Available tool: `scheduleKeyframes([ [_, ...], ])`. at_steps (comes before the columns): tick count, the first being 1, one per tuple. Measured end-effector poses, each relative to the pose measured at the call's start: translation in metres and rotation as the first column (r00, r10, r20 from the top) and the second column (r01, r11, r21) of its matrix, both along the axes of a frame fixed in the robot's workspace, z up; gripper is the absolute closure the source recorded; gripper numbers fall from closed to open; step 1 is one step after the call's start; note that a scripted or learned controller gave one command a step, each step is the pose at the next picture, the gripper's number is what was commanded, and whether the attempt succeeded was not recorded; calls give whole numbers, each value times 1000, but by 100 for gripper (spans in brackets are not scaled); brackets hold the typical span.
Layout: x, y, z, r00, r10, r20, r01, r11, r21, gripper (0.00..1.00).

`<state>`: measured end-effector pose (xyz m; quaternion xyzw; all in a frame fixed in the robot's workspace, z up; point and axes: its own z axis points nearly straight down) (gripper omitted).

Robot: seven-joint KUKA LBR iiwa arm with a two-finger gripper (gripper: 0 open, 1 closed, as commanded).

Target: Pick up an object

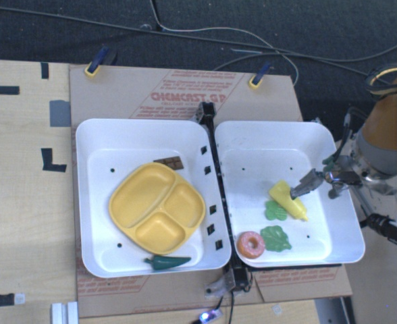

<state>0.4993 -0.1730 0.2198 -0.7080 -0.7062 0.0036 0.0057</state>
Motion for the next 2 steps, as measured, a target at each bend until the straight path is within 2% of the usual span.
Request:
scheduleKeyframes([
  [1,3,0,6,1000,4,12,-4,1000,-3,0],
  [2,3,4,-58,1000,3,5,-3,1000,-1,0],
])
